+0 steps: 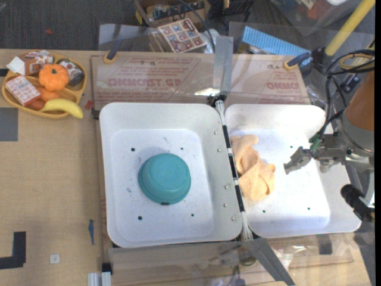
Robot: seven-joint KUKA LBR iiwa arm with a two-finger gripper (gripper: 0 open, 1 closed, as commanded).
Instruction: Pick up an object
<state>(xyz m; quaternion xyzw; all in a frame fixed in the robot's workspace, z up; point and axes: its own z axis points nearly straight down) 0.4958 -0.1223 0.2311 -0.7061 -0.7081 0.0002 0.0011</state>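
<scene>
A teal bowl (165,178) sits upside down in the middle of the left white bin (119,124). A crumpled orange-yellow cloth (252,168) lies against the left wall of the right white bin (309,213). My gripper (296,161) hangs over the right bin, a short way right of the cloth and apart from it. It points toward the cloth, and nothing shows in its grasp.
A yellow dish (41,109) with a small pumpkin, a banana and snack packs sits at the far left of the bench. Cardboard sheets (155,82) lie behind the bins. Cables and the arm's body (357,118) crowd the right edge.
</scene>
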